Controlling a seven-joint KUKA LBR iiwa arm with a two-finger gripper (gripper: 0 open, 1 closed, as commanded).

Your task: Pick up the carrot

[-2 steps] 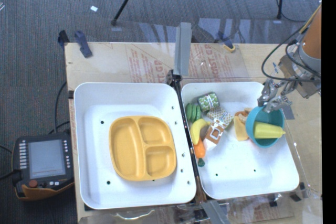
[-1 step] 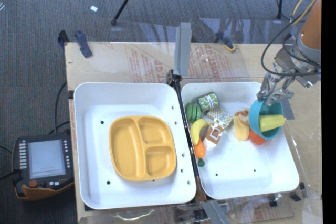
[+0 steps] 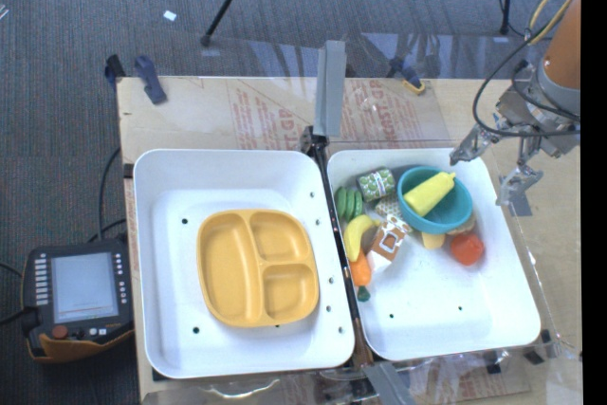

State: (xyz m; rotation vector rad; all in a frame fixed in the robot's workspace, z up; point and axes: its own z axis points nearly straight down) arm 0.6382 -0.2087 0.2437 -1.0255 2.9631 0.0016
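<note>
Carrot (image 3: pixel 361 271) lies at the right bin's (image 3: pixel 493 318) 9 o'clock wall, hemmed by banana (image 3: pixel 356 235) and small carton (image 3: pixel 387 245) at its 12–1 o'clock, while the end effector (image 3: pixel 498 164) hangs, fingers apart and holding nothing, over the bin's 2 o'clock corner.

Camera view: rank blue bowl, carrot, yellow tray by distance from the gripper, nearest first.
From the gripper, open at the right bin's upper right:
1. Blue bowl, right bin, upper middle.
2. Carrot, right bin's left edge.
3. Yellow tray, left bin.
</note>
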